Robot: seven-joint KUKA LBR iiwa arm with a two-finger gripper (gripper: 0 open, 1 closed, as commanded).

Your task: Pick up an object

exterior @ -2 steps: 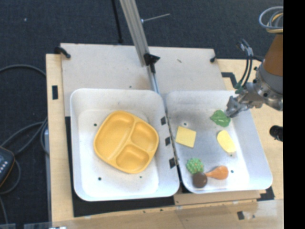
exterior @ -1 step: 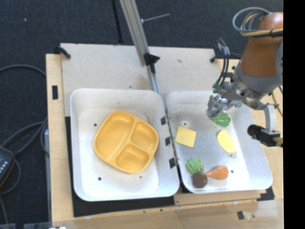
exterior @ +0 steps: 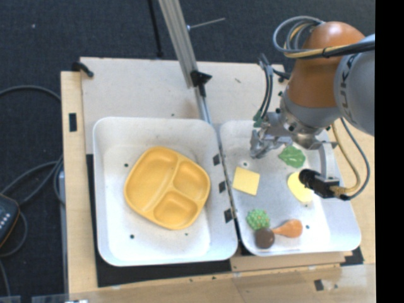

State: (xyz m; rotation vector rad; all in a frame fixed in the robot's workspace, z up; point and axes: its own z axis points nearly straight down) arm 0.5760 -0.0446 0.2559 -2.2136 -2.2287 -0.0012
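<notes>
The claw [exterior: 260,145] hangs over the far left part of the right bin [exterior: 338,232], and I cannot tell its state. In this bin lie a yellow square [exterior: 246,181], a green leaf [exterior: 292,156], a broccoli [exterior: 257,218] and a drumstick [exterior: 288,228]. The left bin [exterior: 110,245] holds 1 yellow divided plate [exterior: 167,187].

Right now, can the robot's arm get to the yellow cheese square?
Probably yes. The cheese square lies flat with bare bin floor around it, and the gripper hangs just above and beside it in the right bin.
</notes>
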